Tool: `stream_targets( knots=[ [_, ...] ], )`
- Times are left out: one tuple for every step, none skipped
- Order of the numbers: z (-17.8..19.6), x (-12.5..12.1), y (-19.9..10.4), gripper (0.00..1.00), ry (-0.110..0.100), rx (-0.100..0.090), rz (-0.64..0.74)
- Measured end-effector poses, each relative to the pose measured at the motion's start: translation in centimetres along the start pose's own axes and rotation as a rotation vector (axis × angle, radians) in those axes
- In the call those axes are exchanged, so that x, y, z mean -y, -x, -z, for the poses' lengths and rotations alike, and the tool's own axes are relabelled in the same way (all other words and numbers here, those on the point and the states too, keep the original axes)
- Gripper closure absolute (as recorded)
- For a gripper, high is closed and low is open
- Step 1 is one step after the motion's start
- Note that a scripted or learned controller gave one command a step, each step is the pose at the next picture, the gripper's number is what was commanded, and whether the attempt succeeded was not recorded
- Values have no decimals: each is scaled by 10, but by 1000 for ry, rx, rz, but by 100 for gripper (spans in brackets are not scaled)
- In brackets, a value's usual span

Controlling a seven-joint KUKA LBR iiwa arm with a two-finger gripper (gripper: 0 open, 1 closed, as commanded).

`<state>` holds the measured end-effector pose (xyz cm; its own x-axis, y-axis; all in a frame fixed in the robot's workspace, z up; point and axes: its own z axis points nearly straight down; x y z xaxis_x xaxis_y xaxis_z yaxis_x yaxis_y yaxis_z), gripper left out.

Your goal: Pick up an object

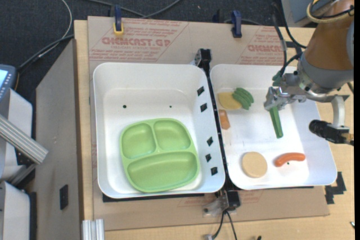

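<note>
My gripper (pixel 275 102) is over the upper middle of the right bin (pixel 320 177), reaching in from the right. A long green stick (pixel 277 124) runs down from right under the gripper's tip, and its upper end is hidden by the gripper. I cannot see whether the stick is gripped or simply lies on the bin floor. To the gripper's left are a green pod (pixel 243 97) and a yellow piece (pixel 228 101). A small orange piece (pixel 224 120) lies by the divider. A tan round disc (pixel 254 164) and a red sausage (pixel 289 159) lie near the front.
The left bin (pixel 107 121) holds a green divided plate (pixel 160 153). A black divider (pixel 209 121) with clips separates the bins. The arm's grey and orange wrist (pixel 329 48) hangs over the right bin's far right corner. Clamps (pixel 118 19) hold the cardboard base at the back.
</note>
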<state>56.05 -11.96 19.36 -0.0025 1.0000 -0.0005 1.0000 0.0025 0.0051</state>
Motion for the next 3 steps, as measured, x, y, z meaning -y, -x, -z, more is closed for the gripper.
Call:
stream_targets(
  knots=[
    [46,-1,-8,100,2,0,1],
    [88,-2,-8,100,0,0,-1],
    [89,-16,-63,100,-2,-1,3]
  ],
)
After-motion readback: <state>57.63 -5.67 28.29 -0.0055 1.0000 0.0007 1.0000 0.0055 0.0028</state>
